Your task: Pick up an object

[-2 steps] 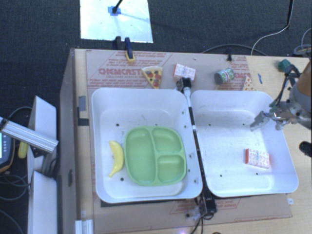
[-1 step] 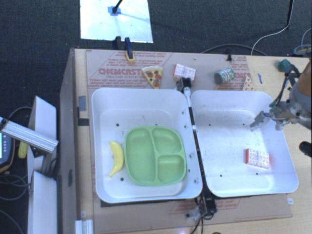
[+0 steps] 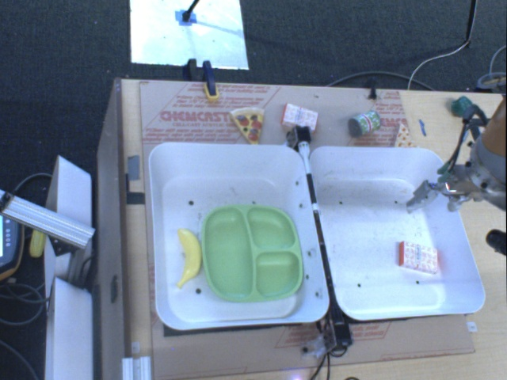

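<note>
Banana (image 3: 188,258) beside compartmented plastic plate (image 3: 252,252)

Two white bins (image 3: 317,180) sit side by side. The left one holds one green plate (image 3: 253,252) and one banana (image 3: 188,257); the right one holds one small red-and-white box (image 3: 418,257). Behind the bins lie one pizza slice (image 3: 249,123), one carton (image 3: 300,116), one can (image 3: 365,123), and what may be a second pizza slice (image 3: 403,134).

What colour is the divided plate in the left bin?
Light green; the divided plate sits beside a yellow banana, seen clearly in the camera view.
</note>
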Motion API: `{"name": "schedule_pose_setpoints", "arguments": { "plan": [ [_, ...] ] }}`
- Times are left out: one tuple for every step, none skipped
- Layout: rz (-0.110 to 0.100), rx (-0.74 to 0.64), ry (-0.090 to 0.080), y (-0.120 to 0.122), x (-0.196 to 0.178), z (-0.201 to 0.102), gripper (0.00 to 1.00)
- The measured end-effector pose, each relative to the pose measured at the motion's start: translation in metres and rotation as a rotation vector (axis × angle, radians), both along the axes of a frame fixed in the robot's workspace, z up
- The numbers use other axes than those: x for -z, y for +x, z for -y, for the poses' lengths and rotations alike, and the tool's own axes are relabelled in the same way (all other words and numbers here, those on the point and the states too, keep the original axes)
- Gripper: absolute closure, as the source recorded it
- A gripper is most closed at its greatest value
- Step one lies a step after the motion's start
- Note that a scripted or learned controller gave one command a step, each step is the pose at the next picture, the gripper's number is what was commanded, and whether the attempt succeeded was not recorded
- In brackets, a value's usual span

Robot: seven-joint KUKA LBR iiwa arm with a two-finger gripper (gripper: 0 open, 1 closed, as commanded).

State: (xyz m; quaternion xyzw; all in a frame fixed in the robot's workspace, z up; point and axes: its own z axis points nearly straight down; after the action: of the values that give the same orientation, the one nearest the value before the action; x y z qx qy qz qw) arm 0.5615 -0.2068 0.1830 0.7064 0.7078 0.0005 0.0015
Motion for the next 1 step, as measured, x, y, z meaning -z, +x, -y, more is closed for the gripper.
{"name": "schedule_pose_setpoints", "arguments": {
  "plan": [
    [0.000,0.000,0.000,0.0000,0.0000,0.0000,0.00]
  ]
}}
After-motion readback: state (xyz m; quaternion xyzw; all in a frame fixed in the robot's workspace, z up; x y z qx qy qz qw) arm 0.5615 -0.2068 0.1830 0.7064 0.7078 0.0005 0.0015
